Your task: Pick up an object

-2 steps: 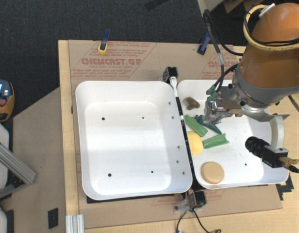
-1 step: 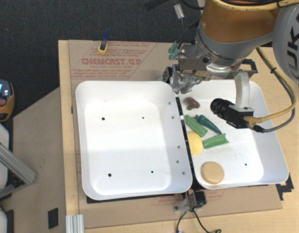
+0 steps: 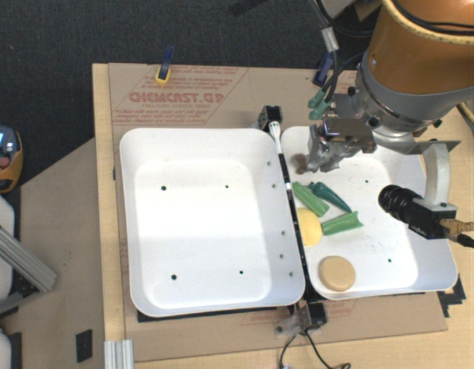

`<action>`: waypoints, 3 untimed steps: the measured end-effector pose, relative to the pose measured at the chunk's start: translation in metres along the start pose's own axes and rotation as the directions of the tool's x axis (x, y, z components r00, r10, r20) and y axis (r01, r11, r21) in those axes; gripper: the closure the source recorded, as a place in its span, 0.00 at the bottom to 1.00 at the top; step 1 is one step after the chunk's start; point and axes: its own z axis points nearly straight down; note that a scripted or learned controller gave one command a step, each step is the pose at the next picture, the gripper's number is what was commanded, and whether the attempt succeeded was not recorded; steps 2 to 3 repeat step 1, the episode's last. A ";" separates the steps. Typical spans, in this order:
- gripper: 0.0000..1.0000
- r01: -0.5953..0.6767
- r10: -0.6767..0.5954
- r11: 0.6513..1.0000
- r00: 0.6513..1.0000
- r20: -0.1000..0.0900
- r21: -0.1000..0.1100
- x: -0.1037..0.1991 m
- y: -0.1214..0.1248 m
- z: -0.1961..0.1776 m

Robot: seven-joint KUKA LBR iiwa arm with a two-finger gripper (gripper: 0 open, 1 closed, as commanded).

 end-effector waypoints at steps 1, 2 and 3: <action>1.00 0.007 -0.007 1.000 1.000 0.000 0.000 0.041 0.002 -0.001; 1.00 0.007 -0.007 1.000 1.000 0.000 0.000 0.041 0.002 -0.001; 1.00 0.007 -0.007 1.000 1.000 0.000 0.000 0.041 0.002 -0.001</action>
